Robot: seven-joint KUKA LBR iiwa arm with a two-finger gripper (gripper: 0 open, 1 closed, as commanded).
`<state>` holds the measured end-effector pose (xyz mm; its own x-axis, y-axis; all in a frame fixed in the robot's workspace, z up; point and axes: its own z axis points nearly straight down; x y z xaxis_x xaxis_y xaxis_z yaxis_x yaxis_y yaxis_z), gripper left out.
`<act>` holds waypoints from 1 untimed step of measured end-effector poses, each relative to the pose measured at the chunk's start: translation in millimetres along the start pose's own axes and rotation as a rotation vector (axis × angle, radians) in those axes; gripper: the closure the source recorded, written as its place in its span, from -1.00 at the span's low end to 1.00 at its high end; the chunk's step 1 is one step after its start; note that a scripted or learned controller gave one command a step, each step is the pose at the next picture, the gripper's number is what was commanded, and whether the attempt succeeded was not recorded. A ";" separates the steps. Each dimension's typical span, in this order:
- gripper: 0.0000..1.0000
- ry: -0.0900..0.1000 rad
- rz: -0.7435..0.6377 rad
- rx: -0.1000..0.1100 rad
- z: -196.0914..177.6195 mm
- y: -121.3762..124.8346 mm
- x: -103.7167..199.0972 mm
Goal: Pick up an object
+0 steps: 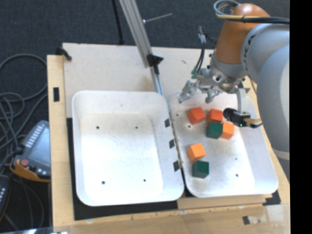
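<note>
Dark carpet surrounds the tabletop [97,67]. Inside the right bin [253,172], the orange cube [197,115] looks light, rigid and flat-sided, suited to a pinch across opposite faces. Just above it, the tool [197,94] hangs spread, holding nothing.

grey arm [273,77] is seen reaching in from the right, orange band [236,33] above the wrist. gripper [197,94] is pointed down-left over the far end of the right bin [253,179], fingers [185,92] spread apart, nothing seen between them.
</note>
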<state>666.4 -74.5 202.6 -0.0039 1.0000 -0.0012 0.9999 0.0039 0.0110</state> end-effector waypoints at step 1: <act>-1.00 -0.001 0.006 0.016 101.3 3.7 -40.8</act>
<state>671.4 -115.4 101.4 0.0023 1.0000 -0.0023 1.0000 -0.0023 -0.0054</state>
